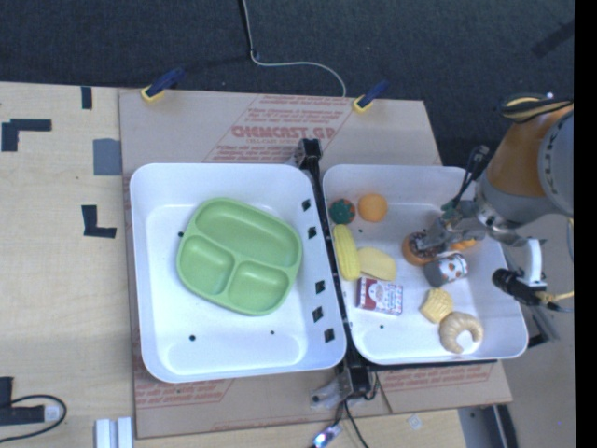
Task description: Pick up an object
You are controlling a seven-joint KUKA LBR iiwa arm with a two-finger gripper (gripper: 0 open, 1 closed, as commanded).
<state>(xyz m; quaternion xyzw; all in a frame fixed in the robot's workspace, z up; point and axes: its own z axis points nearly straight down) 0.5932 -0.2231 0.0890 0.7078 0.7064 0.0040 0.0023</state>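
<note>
The gripper [435, 244] sits low in the right bin [410, 343], over a small orange-brown toy [417, 247]; whether it grips is unclear. A cup-like piece [446, 269] lies just beside it, with corn [346, 252], a croissant [461, 330] and a red packet [381, 297] nearby. Crowding may cause a slip or a nudged neighbour.

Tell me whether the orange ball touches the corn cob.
Apart. The camera view shows bare white bin floor between the orange ball and the corn cob in the right bin.
</note>
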